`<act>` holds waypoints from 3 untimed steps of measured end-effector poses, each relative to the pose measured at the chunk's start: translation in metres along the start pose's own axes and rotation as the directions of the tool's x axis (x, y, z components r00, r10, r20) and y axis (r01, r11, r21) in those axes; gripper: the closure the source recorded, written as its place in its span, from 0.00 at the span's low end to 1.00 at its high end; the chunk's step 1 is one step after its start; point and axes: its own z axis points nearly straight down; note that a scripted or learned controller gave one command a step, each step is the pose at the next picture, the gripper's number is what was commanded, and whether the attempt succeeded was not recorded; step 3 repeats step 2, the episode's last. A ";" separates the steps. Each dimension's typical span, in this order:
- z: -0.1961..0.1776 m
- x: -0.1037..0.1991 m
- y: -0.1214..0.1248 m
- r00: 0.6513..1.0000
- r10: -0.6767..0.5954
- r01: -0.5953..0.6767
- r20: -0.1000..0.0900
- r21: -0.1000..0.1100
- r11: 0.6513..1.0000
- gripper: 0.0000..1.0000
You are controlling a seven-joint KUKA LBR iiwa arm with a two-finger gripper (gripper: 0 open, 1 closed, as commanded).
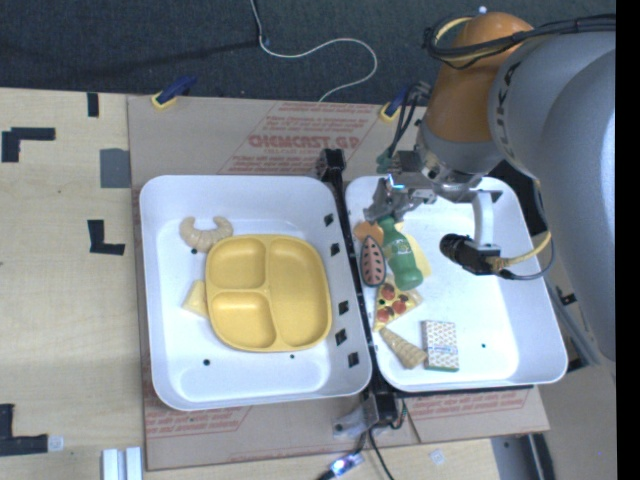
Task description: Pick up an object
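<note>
Two white bins sit side by side on my tabletop: the left bin (160, 298) carries a yellow divided plate (268, 291) with a curled croissant-like toy (203, 232) above it, and the right bin (520, 353) carries the cluster I care about. My end effector (392, 200) hangs over the upper-left corner of the right bin, just above a green bottle-shaped toy (402, 255) and a brown seeded piece (373, 261) lying beside the dividing wall. I cannot tell from this angle how the end effector is set, and nothing shows between its tips.

My worry is the crowding: bottle, seeded piece and a pizza-like slice (395, 303) touch one another, so a descent could wedge between them or strike the bin wall. A cone (400, 345) and a patterned packet (440, 345) lie apart, nearer the front.
</note>
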 end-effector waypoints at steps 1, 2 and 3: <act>0.000 -0.007 0.003 1.000 0.004 -0.004 0.002 0.000 1.000 1.00; -0.021 -0.006 0.003 1.000 0.003 -0.003 0.000 -0.001 1.000 1.00; -0.021 -0.006 0.003 1.000 0.003 -0.003 0.000 -0.001 1.000 1.00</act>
